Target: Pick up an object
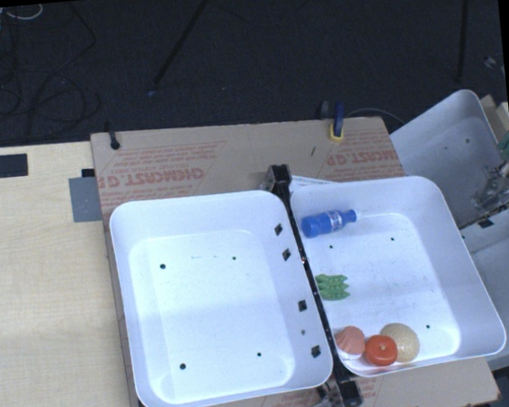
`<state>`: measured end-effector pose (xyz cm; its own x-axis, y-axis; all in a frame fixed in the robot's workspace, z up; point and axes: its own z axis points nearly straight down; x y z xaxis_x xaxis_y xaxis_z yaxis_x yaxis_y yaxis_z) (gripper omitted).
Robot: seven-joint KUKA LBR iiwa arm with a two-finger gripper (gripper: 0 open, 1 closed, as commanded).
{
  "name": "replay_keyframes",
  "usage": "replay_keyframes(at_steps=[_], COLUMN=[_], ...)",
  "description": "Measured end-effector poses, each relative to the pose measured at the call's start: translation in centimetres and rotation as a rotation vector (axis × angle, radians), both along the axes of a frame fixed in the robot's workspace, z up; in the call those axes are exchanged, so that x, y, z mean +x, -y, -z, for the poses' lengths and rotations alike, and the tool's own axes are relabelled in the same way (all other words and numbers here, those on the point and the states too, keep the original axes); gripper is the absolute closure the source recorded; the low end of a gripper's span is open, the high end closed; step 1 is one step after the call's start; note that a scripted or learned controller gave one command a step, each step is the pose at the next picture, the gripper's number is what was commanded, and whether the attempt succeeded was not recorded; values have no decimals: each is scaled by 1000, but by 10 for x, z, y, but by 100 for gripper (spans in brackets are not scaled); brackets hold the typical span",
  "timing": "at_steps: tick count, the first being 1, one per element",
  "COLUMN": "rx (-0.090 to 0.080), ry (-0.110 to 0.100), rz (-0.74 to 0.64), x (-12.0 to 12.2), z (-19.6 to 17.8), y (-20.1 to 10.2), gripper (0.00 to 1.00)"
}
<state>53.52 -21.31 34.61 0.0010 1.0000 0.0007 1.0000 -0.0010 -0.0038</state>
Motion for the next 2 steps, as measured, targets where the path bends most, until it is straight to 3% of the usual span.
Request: replay_keyframes(at_steps=[1,2], rx=[-2,0], ry=[7,-1], rz=[-3,0], x=[-4,-21], z=[-55,-26], y=[1,0], gripper=[100,100])
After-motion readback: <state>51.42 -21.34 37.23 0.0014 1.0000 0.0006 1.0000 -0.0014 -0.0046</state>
